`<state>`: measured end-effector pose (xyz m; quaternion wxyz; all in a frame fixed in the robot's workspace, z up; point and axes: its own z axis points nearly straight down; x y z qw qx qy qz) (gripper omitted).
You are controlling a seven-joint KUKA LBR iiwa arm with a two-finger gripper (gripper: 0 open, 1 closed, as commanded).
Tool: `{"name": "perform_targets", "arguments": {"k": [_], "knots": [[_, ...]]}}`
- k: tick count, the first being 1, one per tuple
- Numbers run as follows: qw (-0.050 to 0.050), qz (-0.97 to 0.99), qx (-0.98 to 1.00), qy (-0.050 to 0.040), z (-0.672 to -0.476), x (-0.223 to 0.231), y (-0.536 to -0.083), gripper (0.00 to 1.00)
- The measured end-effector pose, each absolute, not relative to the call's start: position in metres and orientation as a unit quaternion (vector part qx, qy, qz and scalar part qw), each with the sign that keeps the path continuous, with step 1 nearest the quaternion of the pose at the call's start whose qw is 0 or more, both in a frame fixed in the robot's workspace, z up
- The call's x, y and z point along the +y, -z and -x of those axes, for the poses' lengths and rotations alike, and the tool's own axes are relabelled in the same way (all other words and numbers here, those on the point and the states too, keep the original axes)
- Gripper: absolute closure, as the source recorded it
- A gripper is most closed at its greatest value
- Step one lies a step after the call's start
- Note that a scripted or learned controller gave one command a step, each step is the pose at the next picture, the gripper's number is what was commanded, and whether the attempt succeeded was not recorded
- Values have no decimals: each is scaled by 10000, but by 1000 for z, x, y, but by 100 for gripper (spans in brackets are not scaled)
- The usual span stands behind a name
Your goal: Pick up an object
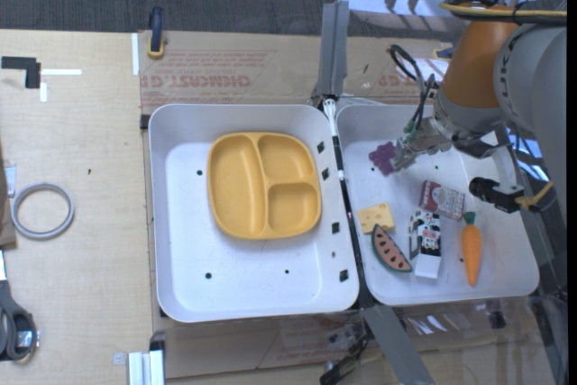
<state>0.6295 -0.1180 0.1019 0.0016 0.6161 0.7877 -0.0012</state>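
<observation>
Reaching into the right bin [532,279] from its far right corner, the gripper [407,151] sits low, just beside a purple object [384,157] near the far edge. You cannot tell whether it is spread or pinching; treat the grasp as unconfirmed. Nothing appears lifted, so judge the pick as not yet done. Remaining candidates lie toward the near edge: a cheese wedge [376,217], a watermelon slice [391,249], a milk carton [425,244], a carrot [471,253] and a small box [442,199]. The left bin [180,284] carries a yellow divided plate [264,185].
</observation>
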Motion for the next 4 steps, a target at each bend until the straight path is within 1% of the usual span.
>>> {"name": "perform_targets", "arguments": {"k": [1, 2, 3, 4], "knots": [[16, -6160, 7877, 13, -629, -118, -102, 0], [0, -5735, 8192, 6, -557, -183, -92, 0], [6, -5747, 8184, 2, -557, -184, -101, 100], [0, -5829, 8126, 4, -532, -114, -189, 100]]}}
